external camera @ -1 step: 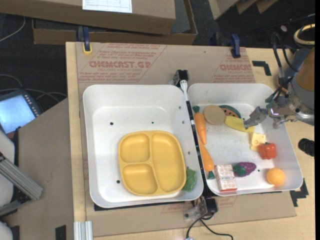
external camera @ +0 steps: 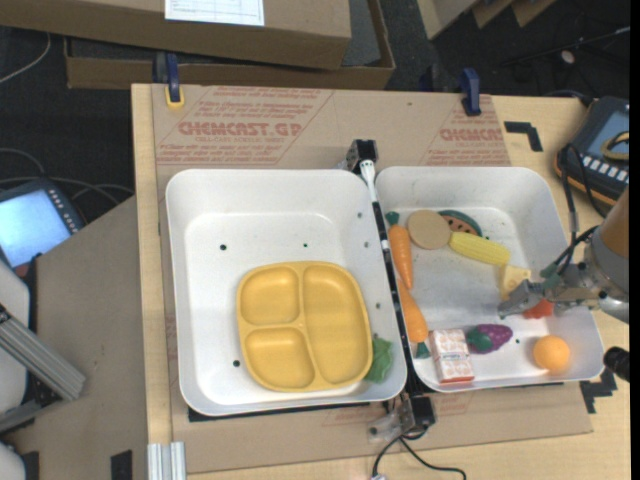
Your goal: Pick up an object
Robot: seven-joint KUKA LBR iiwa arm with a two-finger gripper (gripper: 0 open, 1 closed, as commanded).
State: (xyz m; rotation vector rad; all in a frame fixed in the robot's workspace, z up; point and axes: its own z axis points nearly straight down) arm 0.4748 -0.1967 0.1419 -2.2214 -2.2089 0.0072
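We see the gripper (external camera: 522, 301) low in the right bin (external camera: 530, 186), near its right wall, among crowded toys; we cannot tell how it is set, as the tip is small and dark against the bin floor. Nothing shows between its tips, so we judge no object is held yet. The nearest candidates are a small red piece (external camera: 541, 309) touching the gripper's far side and a yellow wedge (external camera: 515, 278) just beside it; the risk, we think, is that it closes between the two and nudges both aside, or catches the bin wall. The red piece looks small, low and half hidden, hard to pinch; the wedge is pale, blocky. The orange (external camera: 551, 353) sits near, round, likely to roll.
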